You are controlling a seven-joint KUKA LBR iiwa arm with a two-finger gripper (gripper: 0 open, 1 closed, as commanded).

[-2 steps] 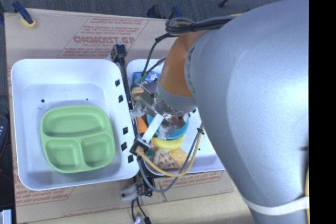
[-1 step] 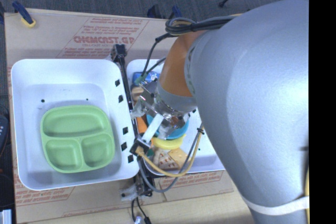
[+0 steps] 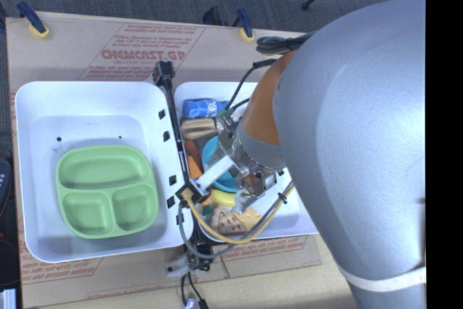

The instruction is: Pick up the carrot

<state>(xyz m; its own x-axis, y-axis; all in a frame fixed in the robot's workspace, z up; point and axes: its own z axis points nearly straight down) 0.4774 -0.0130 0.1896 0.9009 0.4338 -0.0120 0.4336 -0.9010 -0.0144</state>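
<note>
Orange carrot [image 3: 192, 159], lying lengthwise along the bin's left wall, just left of the gripper [image 3: 233, 188], partly hidden.

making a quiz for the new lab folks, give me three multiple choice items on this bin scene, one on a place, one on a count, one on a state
1. Where does the light green plastic divided plate lie?
A. in the left white bin
B. in the right white bin
C. on the cardboard outside both bins

2. How many compartments does that plate have?
A. two
B. three
C. five

3. What is the state of the thin orange carrot?
A. lifted clear above the bins
B. set on the green plate
C. lying in the right bin by its left wall

Key:
1 A, the plate rests on the floor of the left white bin.
2 B, one long section sits above two smaller ones.
3 C, the carrot lies low in the right white bin among other items, with the grey arm reaching over them.
</note>
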